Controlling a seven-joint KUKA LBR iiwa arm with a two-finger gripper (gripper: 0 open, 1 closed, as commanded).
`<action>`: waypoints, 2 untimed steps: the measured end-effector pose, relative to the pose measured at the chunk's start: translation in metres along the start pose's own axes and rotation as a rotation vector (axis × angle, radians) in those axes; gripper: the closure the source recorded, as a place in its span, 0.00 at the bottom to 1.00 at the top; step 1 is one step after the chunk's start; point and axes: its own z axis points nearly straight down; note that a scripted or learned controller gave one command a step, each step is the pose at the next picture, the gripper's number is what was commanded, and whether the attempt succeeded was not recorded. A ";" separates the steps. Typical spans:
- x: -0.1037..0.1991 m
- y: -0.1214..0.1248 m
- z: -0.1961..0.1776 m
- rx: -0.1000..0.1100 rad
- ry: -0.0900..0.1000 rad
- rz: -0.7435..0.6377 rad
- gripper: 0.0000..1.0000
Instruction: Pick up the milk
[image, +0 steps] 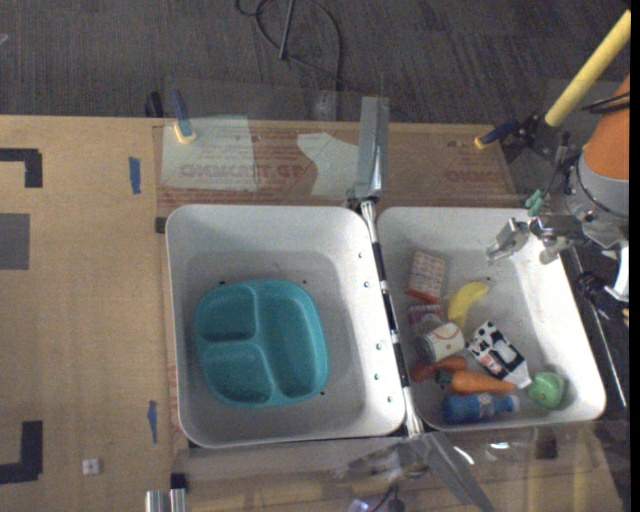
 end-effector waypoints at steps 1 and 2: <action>-0.047 -0.046 0.126 -0.005 0.002 -0.003 0.00; -0.022 -0.108 0.133 -0.009 -0.003 0.081 0.00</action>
